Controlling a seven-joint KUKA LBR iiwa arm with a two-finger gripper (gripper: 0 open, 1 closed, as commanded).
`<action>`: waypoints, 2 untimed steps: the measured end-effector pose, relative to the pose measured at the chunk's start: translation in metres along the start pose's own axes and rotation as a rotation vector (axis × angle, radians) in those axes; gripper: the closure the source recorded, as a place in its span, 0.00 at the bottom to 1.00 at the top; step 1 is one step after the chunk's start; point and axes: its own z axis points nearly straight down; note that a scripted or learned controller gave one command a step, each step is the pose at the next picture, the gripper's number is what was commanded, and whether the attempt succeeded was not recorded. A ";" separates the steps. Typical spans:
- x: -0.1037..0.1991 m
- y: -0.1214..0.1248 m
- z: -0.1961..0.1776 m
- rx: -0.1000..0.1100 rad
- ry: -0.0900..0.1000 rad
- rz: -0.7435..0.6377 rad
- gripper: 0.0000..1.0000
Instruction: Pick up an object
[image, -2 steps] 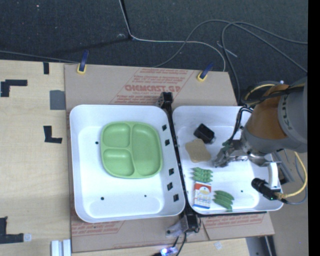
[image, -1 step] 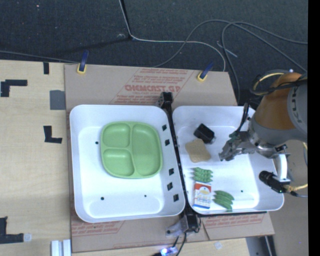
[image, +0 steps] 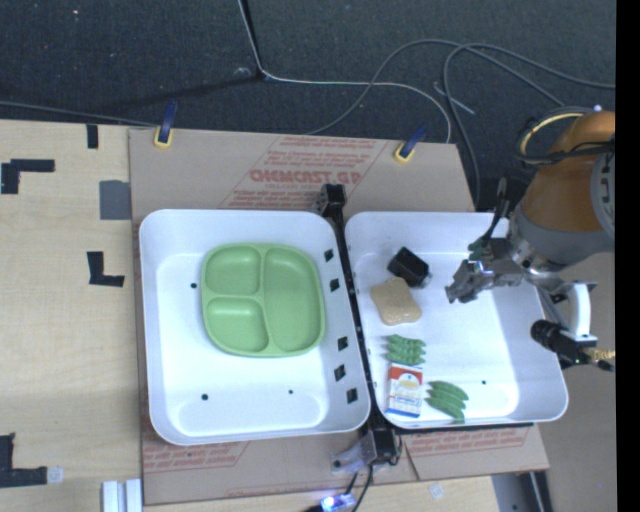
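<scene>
Small black block (image: 408, 266) lies near the back of the right shallow white bin (image: 520, 405), a tan sponge-like pad (image: 397, 302) just in front of it. My gripper (image: 466, 284) hangs over bare bin floor to their right; its opening I cannot tell. Green divided plastic plate (image: 264, 299) sits in the left white bin (image: 170, 400)

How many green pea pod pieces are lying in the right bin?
2. One pea pod lies just below the tan sponge; the other pea pod lies right of the red-and-white packet.
</scene>
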 end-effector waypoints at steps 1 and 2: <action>-0.002 0.011 -0.056 -0.001 -0.001 0.001 1.00; 0.051 0.013 -0.062 0.004 0.003 -0.004 1.00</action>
